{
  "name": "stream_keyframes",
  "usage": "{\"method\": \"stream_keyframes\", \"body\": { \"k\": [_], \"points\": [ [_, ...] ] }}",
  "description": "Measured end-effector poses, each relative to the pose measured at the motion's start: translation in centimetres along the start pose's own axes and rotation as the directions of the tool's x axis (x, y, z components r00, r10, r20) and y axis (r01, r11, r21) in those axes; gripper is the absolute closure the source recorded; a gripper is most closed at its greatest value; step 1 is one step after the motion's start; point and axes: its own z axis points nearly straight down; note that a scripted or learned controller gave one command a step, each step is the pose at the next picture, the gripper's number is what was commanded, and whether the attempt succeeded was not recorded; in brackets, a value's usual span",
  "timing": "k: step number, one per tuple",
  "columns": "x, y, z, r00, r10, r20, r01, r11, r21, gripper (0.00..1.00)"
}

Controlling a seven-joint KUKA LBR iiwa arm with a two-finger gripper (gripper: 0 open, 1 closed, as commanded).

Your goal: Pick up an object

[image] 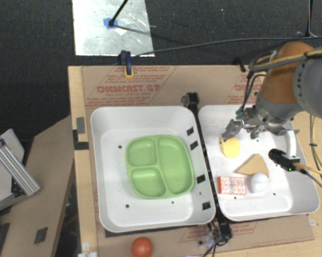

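The arm (303, 82) is cut off by the right edge, so its upper links lie out of frame. Its bulk hides the far right corner of the right bin (308, 201). The end effector (236, 128) sits low against the wrist housing, and whether its fingers stand apart or together is too small and cluttered to tell. The yellow object (231, 147) lies just below it; its upper edge meets the metal parts, and contact cannot be told. The print on the small red and white packet (232, 185) is too fine to read. The orange ball (141, 248) sits near the bottom edge on the tabletop (171, 242). A metal frame (11, 169) is cut off at the left edge.
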Motion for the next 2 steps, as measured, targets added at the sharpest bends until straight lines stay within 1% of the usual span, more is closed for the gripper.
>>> {"method": "stream_keyframes", "body": {
  "k": [1, 2],
  "points": [
    [0.1, 0.0, 5.2, 1.000, 0.000, 0.000, 0.000, 1.000, 0.000, 0.00],
    [0.0, 0.2, 3.8, 1.000, 0.000, 0.000, 0.000, 1.000, -0.006, 1.00]
  ]
}}
